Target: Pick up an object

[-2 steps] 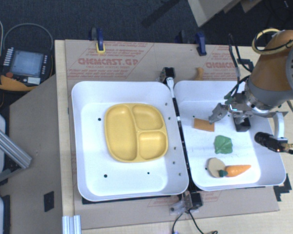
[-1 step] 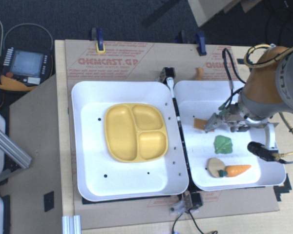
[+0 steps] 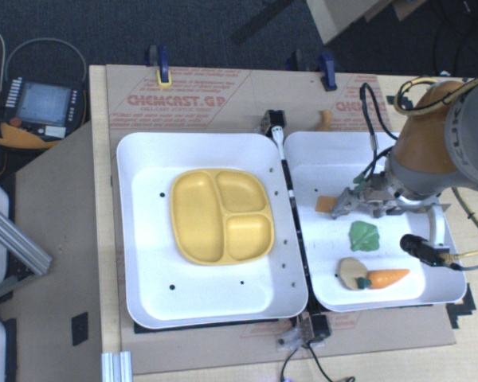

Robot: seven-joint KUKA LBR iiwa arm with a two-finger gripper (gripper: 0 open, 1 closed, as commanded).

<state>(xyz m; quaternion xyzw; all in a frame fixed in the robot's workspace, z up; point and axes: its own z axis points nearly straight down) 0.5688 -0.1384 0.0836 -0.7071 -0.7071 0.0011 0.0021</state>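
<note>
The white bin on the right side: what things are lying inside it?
Inside the right white bin lie a green leafy piece, an orange carrot, a tan round piece and a small orange-brown piece. The grey arm covers the bin's upper right.

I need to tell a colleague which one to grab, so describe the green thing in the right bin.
Start at the right bin, beside the one holding the yellow divided plate. The green leafy toy lies mid-bin, below the gripper and above the toy carrot. It alone is green.

I see bright, even overhead light washing out the white bins [image 3: 143, 237], soft faint shadows under the yellow tray [image 3: 221, 214], and slight softness toward the dark far edge.
</note>
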